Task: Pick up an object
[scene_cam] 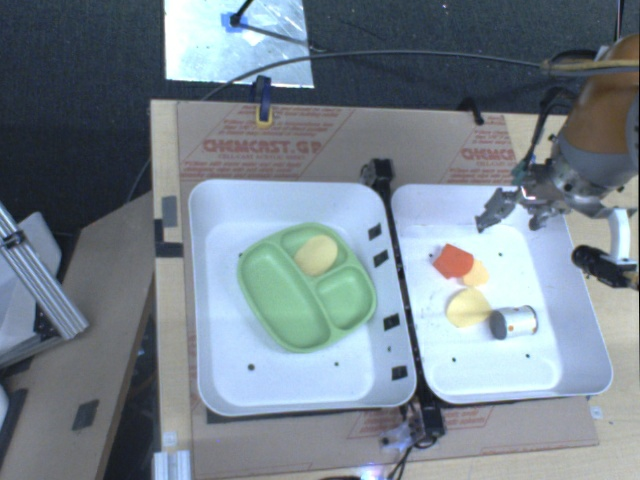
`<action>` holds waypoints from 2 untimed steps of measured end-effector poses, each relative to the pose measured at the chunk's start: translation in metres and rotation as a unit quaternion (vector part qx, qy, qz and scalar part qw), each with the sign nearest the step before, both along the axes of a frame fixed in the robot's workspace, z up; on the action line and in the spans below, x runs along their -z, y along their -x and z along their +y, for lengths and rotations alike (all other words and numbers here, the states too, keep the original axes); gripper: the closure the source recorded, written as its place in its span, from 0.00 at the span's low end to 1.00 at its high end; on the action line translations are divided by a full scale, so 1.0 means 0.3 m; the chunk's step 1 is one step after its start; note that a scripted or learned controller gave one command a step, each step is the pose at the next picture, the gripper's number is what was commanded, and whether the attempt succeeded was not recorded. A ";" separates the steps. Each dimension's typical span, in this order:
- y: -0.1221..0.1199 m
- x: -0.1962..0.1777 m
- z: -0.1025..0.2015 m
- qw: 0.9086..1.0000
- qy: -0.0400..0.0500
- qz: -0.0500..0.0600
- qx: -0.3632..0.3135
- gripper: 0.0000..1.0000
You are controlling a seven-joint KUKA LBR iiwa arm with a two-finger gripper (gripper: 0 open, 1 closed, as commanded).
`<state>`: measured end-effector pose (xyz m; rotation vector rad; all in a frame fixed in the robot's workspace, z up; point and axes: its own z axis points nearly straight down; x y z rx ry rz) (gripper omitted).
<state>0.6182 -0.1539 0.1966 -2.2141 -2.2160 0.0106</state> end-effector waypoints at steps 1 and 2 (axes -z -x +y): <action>-0.010 -0.025 0.001 1.000 0.001 -0.006 -0.001 0.00; -0.003 0.183 0.004 1.000 0.001 -0.004 -0.001 0.00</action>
